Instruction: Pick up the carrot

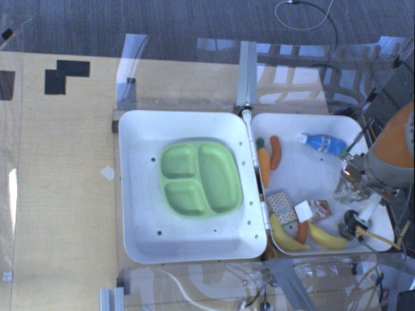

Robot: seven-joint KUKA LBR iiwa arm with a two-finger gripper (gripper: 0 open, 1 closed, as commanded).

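Inventory from my remote station:

- Arm (392,149): enters from R edge, orange band w/ grey wrist below it, reaching down over the right bin's (305,118) R side.
- Gripper (351,185): low over the R part of that bin, pointing left/down. I can't tell if it's spread or pressed together; nothing visibly pinched.
- Carrot (264,167): lying along the L wall of the right bin, roughly lengthwise top-to-bottom, green end up. Well apart from gripper.
- Red sausage (275,152): just beside carrot, on its R.
- Blue bottle (323,144): on its side, upper R of the bin, near the gripper.
- Checkered packet (280,203), white box (304,211), small brown item (320,208): clustered lower-centre.
- Two bananas (287,236) (327,237): along the bin's bottom wall, a small red piece betw them.
- Left bin (136,186): holds a green 3-compartment tray (198,178), mid-bin.
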